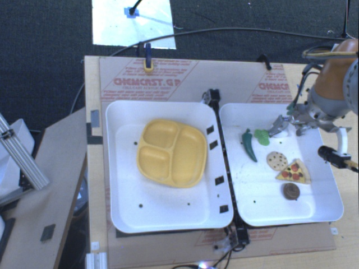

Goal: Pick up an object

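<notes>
bench carries two white bins side by side. near edge of the right bin point(328, 209): brown round cookie point(290, 191), closest to the front rim. just behind it a pizza slice point(294, 172), tip pointing toward the far side. next to that on the left, a tan chocolate-chip cookie point(276, 160), close to the slice, can't tell if touching. further back, a dark green pepper point(248, 145) lying lengthwise near the bin's left wall, with a light green piece point(262, 136) just beside its far end on the right. gripper point(278, 126) is low over the far half of the right bin, just right of the light green piece; nothing visible between the fingers, and can't tell how wide they are. left bin point(126, 206) holds a yellow divided plate point(171, 152) around its middle, flat, three compartments facing up.
</notes>
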